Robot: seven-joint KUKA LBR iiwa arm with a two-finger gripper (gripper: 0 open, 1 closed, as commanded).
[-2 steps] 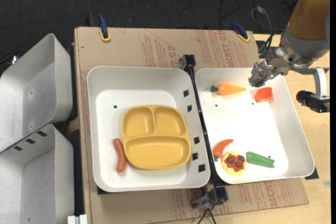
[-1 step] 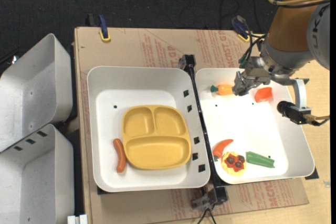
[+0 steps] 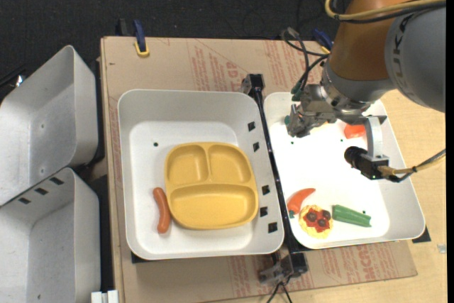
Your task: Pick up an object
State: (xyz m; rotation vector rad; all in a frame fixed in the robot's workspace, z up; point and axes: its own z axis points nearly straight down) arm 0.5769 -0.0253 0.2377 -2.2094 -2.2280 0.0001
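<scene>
My gripper (image 3: 299, 123) hangs low over the upper left part of the right bin (image 3: 401, 204), under the grey and orange wrist. A small orange-red piece (image 3: 354, 130) lies just to its right, partly hidden by the arm. Near the bin's front lie a red chilli-shaped piece (image 3: 300, 199), a round yellow toy pizza with red dots (image 3: 316, 219) and a green pod-shaped piece (image 3: 351, 216). I see nothing between the gripper and the bin floor beneath it.
The left bin (image 3: 135, 152) holds a yellow divided plate (image 3: 211, 186) and a brown sausage (image 3: 162, 210) beside its left edge. A black fitting with a cable (image 3: 363, 160) hangs from the arm over the right bin. Two white containers (image 3: 42, 152) stand at the far left.
</scene>
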